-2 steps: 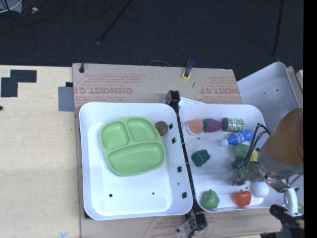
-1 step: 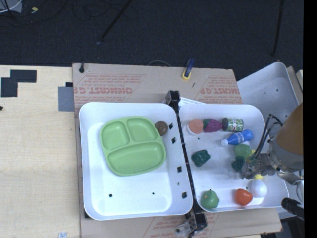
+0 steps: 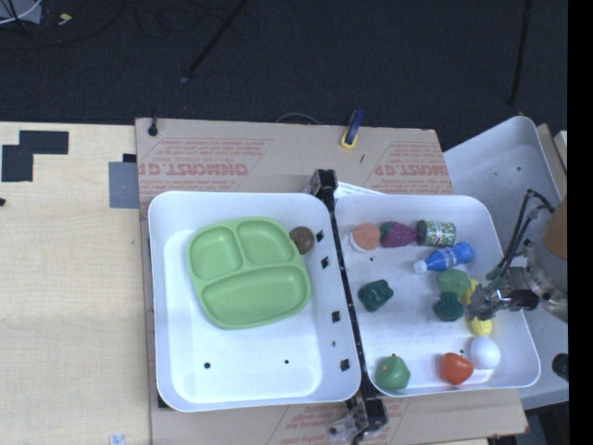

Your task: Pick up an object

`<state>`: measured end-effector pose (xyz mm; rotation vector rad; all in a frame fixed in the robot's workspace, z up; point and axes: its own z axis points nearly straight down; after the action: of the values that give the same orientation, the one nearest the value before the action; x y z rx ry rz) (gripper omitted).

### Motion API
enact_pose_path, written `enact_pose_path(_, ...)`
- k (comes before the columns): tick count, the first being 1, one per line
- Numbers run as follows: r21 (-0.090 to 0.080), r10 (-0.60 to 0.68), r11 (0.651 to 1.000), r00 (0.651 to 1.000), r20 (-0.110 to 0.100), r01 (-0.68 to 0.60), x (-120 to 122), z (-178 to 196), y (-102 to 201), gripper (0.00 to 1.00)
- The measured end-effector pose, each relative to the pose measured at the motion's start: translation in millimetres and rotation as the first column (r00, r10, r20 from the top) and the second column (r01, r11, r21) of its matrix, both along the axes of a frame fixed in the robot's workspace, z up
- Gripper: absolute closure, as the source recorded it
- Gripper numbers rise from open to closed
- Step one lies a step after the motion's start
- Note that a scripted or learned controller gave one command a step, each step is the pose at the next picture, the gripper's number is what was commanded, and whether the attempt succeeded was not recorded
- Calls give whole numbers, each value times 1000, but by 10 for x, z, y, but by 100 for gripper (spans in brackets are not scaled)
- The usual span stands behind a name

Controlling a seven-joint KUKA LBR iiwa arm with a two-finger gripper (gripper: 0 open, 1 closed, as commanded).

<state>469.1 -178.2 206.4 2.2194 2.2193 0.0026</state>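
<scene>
Where the gripper (image 3: pixel 488 297) reaches low over the right bin (image 3: pixel 422 355): just beside a yellow toy (image 3: pixel 481 325) and green toy (image 3: pixel 453 281), near a white egg (image 3: pixel 484 351). Cannot tell whether released or clenched; nothing visibly grasped.

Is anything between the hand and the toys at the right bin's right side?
Nothing visible. The hand is already low among them at the right bin's right edge, with a yellow piece just below it and green toys right beside it.
</scene>
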Motion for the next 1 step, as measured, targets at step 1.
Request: enact_pose_path(1, 1, 0, 1000, 1000, -2, 0, 6, 223, -7, 100)
